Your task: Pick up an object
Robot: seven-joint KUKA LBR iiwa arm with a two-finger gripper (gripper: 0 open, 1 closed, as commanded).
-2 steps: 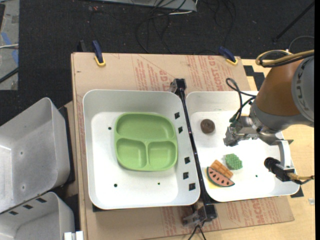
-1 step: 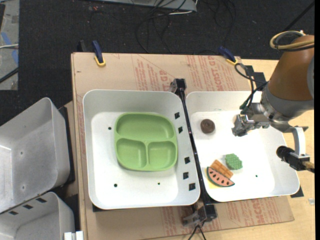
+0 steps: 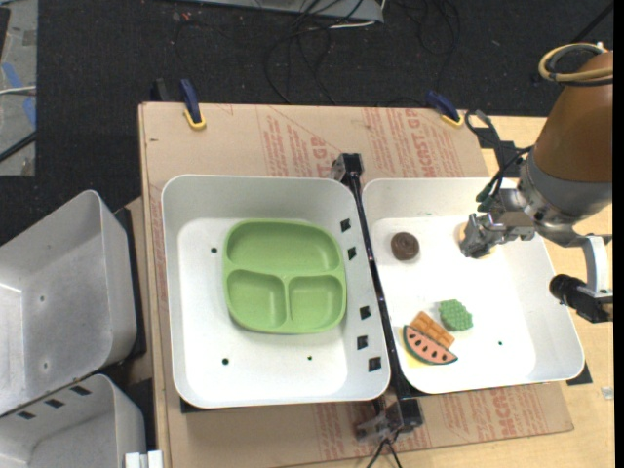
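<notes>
From the camera view, the counter [image 3: 253,154] carries two shallow white bins side by side, and the right bin [image 3: 546,359] serves as the landmark here. The end effector [image 3: 475,242] hangs over the upper middle of the right bin, reaching in from that bin's right side on the grey arm [image 3: 575,154] with its orange band; whether it is open or closed cannot be told at this slant, and nothing is seen gripped. Just to its left, inside the right bin, lies a small brown round object [image 3: 405,247], apart from the end effector. Toward the near wall of the right bin sit a watermelon slice toy [image 3: 430,347], an orange piece [image 3: 430,326] touching it, and a green knobbly toy [image 3: 454,315] just beside them. Left of the right bin, the left bin [image 3: 195,359] holds a green divided plate [image 3: 286,276].
</notes>
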